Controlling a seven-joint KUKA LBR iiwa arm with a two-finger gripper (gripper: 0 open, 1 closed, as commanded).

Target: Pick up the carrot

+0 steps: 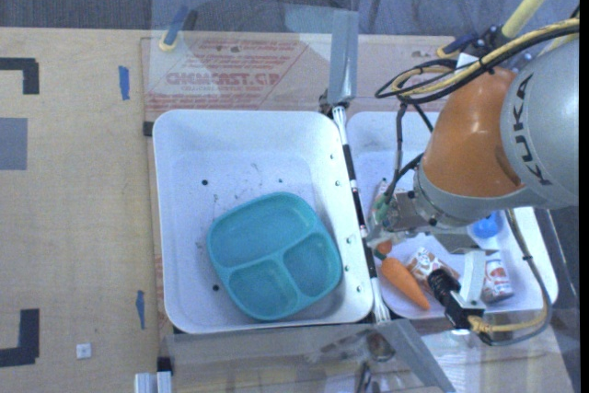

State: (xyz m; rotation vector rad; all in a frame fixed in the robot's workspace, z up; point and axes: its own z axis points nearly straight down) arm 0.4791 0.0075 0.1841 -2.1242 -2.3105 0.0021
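Over the right bin (pixel 368 143), at about three o'clock, the grey arm (pixel 543 133) with its orange band (pixel 474 143) hides most of that bin's floor. Left of it, the other white bin (pixel 184 152) holds a teal divided plate (pixel 273 256). Beneath the wrist, the gripper (pixel 398 218) is too masked to tell its state. Near six o'clock in the right bin lies the carrot (pixel 405 282), long axis running ten to four, thick end toward ten, apart from the gripper. Small packets (pixel 497 276) beside it are hard to make out.
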